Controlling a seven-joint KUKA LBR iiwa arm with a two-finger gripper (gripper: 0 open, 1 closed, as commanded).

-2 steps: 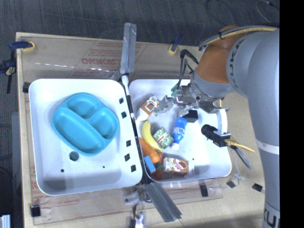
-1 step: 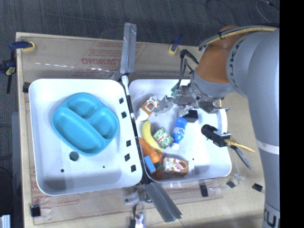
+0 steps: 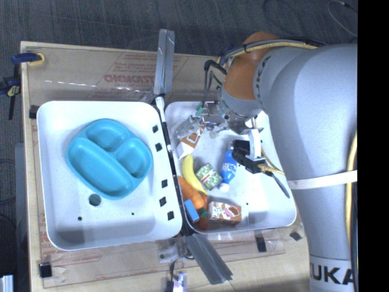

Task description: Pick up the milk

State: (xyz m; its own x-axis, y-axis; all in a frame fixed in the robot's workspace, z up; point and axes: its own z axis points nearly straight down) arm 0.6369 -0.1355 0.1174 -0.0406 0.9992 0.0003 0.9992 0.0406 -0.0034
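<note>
Arm (image 3: pixel 304 132): grey, orange band above the wrist; entered from the right, cut off by the frame edge, and laid over the right rim of the right bin.

Left bin (image 3: pixel 55 212): white, shallow; much bare floor is left around its contents.

Right bin (image 3: pixel 276 208): white; its right wall is partly hidden by the arm. Bare floor is seen toward the near right corner.

Blue divided tray (image 3: pixel 109 157): placed in the left bin, near the middle.

Gripper (image 3: pixel 209 119): held over the far part of the right bin. Whether anything is gripped cannot be told.

Milk (image 3: pixel 224 212): a small carton, laid on its side close to the near wall of the right bin, well apart from the gripper.

Banana (image 3: pixel 189 172): set along the left wall of the right bin.

Blue bottle (image 3: pixel 229 169): lying mid-bin, beside a green-and-white packet (image 3: pixel 208 176).

Orange item (image 3: pixel 193 196): partly covered by neighbours; its kind is hard to make out.
</note>
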